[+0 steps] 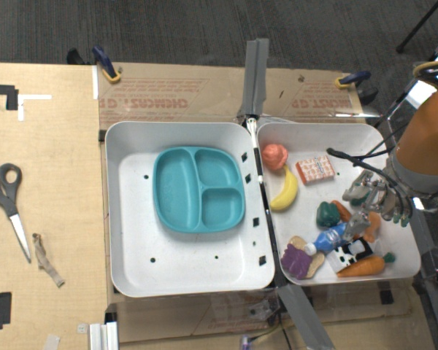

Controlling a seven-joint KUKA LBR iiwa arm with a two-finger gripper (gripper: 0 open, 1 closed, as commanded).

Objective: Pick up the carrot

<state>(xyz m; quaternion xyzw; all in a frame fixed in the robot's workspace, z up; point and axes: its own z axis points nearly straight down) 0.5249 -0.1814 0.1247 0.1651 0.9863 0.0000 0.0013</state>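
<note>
I see the tapered orange carrot [363, 267] lying at the lower right of the glossy white bin [306, 128]; the jaws [365, 208] hover above it, state unreadable; pale wooden table [44, 195] at left.

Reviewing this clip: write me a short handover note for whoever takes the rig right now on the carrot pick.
Pincer: low over the right bin, among the toys; finger state unclear, nothing seen held.
Carrot: lying at the right bin's near edge, beside a black-and-white toy, nearer the camera than the pincer.
Left bin: holds a teal divided plate.
Done: arm is over the right bin.
Left: reach the carrot, grasp, lift.
</note>
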